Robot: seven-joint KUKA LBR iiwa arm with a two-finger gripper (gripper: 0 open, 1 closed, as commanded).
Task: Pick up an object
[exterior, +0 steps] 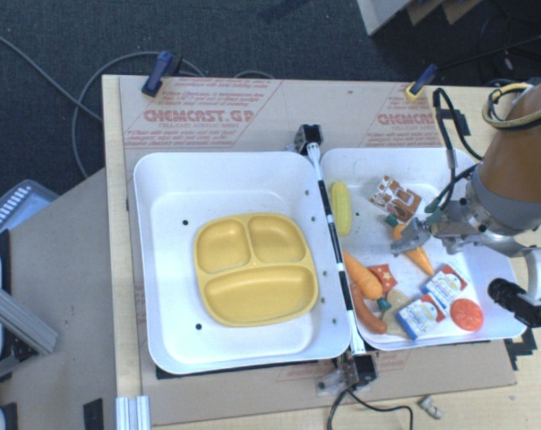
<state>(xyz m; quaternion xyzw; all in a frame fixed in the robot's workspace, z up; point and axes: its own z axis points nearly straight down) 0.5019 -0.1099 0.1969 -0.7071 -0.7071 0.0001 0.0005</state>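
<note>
In the right bin [364,164], nearest the lower rim, lie a red disc [467,314] and two small cartons [432,303]; beyond them are carrots [365,280]. The hand [414,236] hangs low over a carrot piece [419,260]; its grip cannot be told. Farther back lies a corn cob [341,207]. The left bin [163,240] holds a yellow tray [253,268].

Yellow divided plate [254,268] in the left bin [154,240]; blue clamp [158,72] at bench edge.
</note>
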